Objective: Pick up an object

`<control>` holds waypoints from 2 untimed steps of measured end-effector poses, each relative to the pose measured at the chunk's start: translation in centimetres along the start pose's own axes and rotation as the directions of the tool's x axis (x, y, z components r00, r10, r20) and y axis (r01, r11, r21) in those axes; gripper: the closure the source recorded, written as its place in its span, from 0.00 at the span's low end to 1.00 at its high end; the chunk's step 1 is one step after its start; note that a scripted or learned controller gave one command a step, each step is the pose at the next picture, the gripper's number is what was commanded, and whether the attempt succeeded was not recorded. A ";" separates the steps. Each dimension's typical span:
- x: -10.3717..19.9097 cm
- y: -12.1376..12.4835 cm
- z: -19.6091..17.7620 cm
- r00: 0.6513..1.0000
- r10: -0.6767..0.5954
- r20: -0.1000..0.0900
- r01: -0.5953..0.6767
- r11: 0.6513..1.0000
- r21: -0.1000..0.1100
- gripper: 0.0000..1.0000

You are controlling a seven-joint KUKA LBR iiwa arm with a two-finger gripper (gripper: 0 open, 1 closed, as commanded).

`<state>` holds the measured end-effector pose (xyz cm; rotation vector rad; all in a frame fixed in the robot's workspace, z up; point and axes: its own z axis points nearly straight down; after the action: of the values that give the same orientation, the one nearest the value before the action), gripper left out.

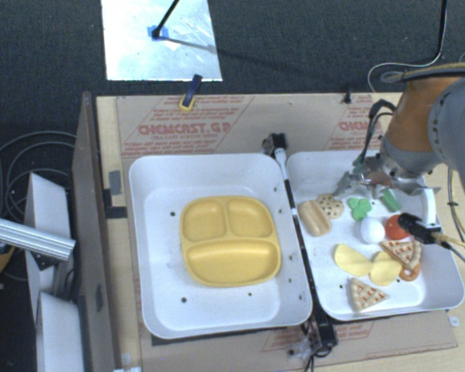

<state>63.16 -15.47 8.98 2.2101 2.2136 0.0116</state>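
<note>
The right white bin (448, 290) holds several toy foods. A tan hot-dog bun (313, 217) and a speckled cracker (331, 206) lie at its left. A green piece (360, 208), a white egg (372, 231) and a red tomato (395, 227) sit mid-bin. Yellow slices (351, 260) and pizza wedges (366, 294) lie toward the front. My gripper (358, 179) hangs low over the bin's back part, just behind the cracker and the green piece, under the grey and orange wrist (416, 129). Nothing is visibly held.
The left white bin (153, 224) carries a yellow divided plate (229, 240). A black divider (292, 209) runs between the bins. Cables (453, 244) and a black part trail over the right bin's right side. A cardboard sheet (213, 120) lies behind the bins.
</note>
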 end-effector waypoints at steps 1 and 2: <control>-3.6 4.1 -5.4 1.000 -0.002 0.000 0.002 1.000 0.003 0.00; -3.8 0.8 -0.4 1.000 -0.002 -0.004 0.002 1.000 0.011 0.00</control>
<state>63.95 -19.21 9.39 2.2147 2.2235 0.0036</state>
